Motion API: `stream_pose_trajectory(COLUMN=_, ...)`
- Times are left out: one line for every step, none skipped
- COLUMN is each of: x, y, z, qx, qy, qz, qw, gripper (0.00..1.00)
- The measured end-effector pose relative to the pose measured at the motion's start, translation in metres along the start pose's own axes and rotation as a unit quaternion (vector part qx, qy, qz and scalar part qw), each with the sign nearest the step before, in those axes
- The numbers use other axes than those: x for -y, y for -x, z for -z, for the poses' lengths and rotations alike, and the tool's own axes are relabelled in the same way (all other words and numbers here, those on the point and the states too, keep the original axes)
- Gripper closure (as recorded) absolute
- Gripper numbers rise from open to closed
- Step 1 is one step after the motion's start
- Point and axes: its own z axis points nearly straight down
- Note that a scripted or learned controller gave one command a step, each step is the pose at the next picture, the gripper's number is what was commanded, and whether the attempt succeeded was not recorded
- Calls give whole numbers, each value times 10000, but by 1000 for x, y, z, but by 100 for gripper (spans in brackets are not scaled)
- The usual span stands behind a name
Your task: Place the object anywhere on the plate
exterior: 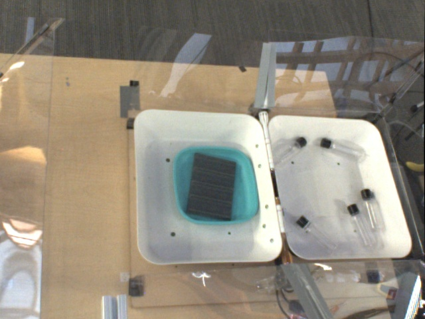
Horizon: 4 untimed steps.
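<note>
Block (212, 188), dark grey and ribbed, lies flat on the teal plate (248, 201) in the left bin (149, 178), its long axis running from the far side toward the near side with a slight tilt. The plate sits near the middle of that bin. The right bin (392, 198) holds several small clear tubes with black caps (367, 212), scattered well apart. Both bins rest on the wooden bench (73, 198).
</note>
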Motion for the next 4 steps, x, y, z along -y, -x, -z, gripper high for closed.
stream_pose_trajectory(x=-6, y=4, z=0, qx=4, qy=1, qz=-1979, qw=9802, gripper=0)
stream_pose_trajectory(x=-6, y=4, z=0, qx=5, qy=0, qz=-1978, qw=9802, gripper=0)
stream_pose_trajectory(x=-6, y=4, z=0, qx=5, qy=-1, qz=-1978, qw=9802, gripper=0)
stream_pose_trajectory(x=-6, y=4, z=0, qx=5, qy=-1, qz=-1978, qw=9802, gripper=0)
